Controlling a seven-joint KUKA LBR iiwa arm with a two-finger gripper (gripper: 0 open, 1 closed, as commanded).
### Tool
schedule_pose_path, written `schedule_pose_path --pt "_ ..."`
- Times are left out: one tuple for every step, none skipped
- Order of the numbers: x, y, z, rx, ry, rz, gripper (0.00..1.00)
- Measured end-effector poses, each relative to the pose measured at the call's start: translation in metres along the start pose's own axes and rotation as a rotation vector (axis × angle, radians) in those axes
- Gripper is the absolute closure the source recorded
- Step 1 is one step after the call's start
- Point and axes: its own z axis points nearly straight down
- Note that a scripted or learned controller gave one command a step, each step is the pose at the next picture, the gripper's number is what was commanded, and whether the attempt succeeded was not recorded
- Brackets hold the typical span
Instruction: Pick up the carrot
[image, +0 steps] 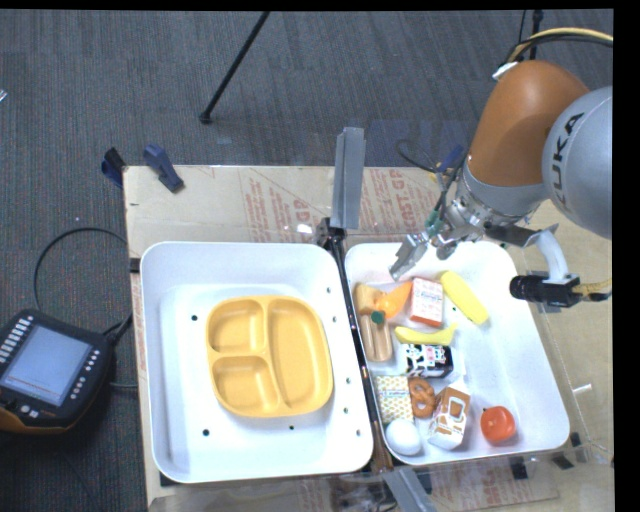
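1. Your gripper (415, 252) hangs over the upper left part of the right bin (530, 375), its two fingers spread apart with nothing between them. It sits above the food pile, not touching anything you can see.
2. Just below and left of the fingertips lies the carrot (388, 299), an orange wedge-shaped toy with a small green stub at its lower end, close against the bin's left wall.
3. Judge the carrot as light, rigid plastic, probably smooth and prone to slipping; take it across the middle of the orange body, where the sides run closest to parallel, rather than at the taper or the stub.
4. Mind the neighbours: a tan hot dog bun (377, 337) lies just under the carrot, and an orange-and-white carton (427, 302) stands just to its right, so the fingers have little room on that side.
5. Farther out sit a corn cob (464, 297), a banana (424, 335), a pretzel (421, 397), an egg (404, 436) and a tomato (497, 424).
6. The left bin (170, 300) holds a yellow divided plate (268, 356).
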Motion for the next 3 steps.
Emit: schedule_pose_path --pt "-0.049 -0.019 0.09 0.001 0.003 -0.314 0.0" --pt "-0.02 -0.006 0.126 -0.01 -0.008 -0.001 0.0" --pt "-0.018 -0.001 0.125 -0.019 -0.006 0.199 0.0"
